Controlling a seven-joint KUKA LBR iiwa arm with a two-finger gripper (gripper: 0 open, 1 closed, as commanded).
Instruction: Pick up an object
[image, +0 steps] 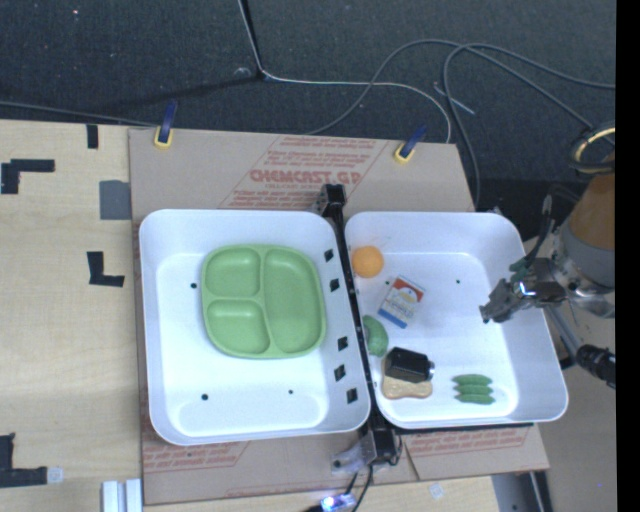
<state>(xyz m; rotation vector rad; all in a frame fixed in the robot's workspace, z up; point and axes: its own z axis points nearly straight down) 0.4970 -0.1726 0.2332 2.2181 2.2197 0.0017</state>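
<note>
**White bins, arm parked at the edge, nothing grabbed yet**

White right bin (520, 300) has all the loose stuff. Nearest the camera, along its front edge, there's a green pea pod (474, 389) and, to its left, a tan piece with a black block on top (407, 374). Further back, by the divider, sits a green lump (375, 335), then a small red, white and blue carton (402, 300), then an orange ball (368, 262) at the far corner.

The gripper (497, 306) hangs over the bin's right side with nothing between its fingers; open or closed, can't tell from this angle. So I'd call this the approach stage. The pea pod is the closest candidate, near it and toward the front. Next move: line up over one item and descend.

Left bin (160, 330) holds a green divided plate (265, 302).
</note>
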